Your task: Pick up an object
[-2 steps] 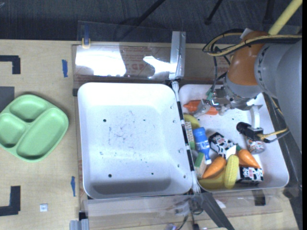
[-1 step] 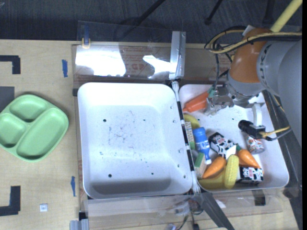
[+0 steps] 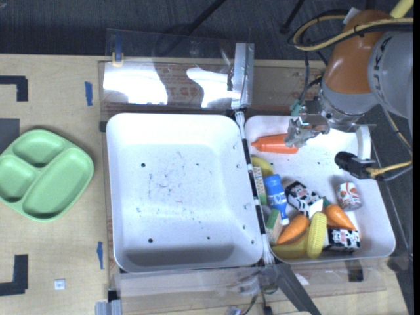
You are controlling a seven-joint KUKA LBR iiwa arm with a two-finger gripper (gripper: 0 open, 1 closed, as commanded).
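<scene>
My gripper [image 3: 296, 135] hangs low over the far end of the right bin [image 3: 384, 241], right at the thick end of an orange carrot [image 3: 270, 144] that lies flat along the bin's back wall. The gripper's tip meets or covers that end of the carrot, and I cannot make out whether the carrot sits between the fingers. Toward the bin's near end lies a pile: a banana [image 3: 261, 165], a blue bottle [image 3: 275, 193], a black-and-white cow toy [image 3: 303, 195], a corn cob [image 3: 317, 232] and two more carrots [image 3: 293, 228] [image 3: 338, 216].
A small red-and-white can [image 3: 350, 194] and a cow-patterned block [image 3: 344, 240] lie by the right bin's right wall. The left bin [image 3: 131, 130] adjoins it across a central divider. A green divided plate [image 3: 42, 174] rests on the bench at far left.
</scene>
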